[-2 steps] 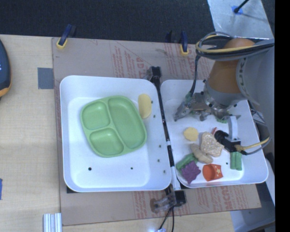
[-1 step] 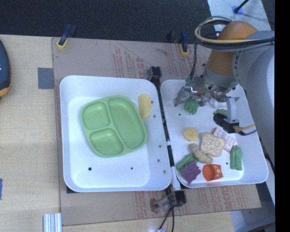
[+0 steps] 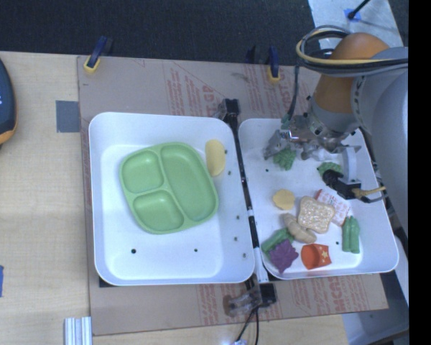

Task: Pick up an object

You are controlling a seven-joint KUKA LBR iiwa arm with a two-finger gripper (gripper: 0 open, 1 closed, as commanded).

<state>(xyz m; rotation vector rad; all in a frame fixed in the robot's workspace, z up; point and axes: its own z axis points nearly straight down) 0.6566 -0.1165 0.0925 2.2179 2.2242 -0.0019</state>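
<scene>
a small green toy (image 3: pixel 284 159) sits at the tips of the gripper (image 3: pixel 287 146), in the upper part of the right bin (image 3: pixel 257 139); whether the fingers clench it or merely touch it, i cannot tell. beyond the fingers, toward the bin's near edge, lie a yellow piece (image 3: pixel 284 199), a cracker (image 3: pixel 315 215), a purple piece (image 3: pixel 283 254), a red piece (image 3: pixel 316 256) and a green pod (image 3: pixel 351 234). well away from the fingers, the left bin (image 3: pixel 108 257) holds a green divided plate (image 3: pixel 169 186) and a pale yellow piece (image 3: pixel 215 157) just beside it.
</scene>
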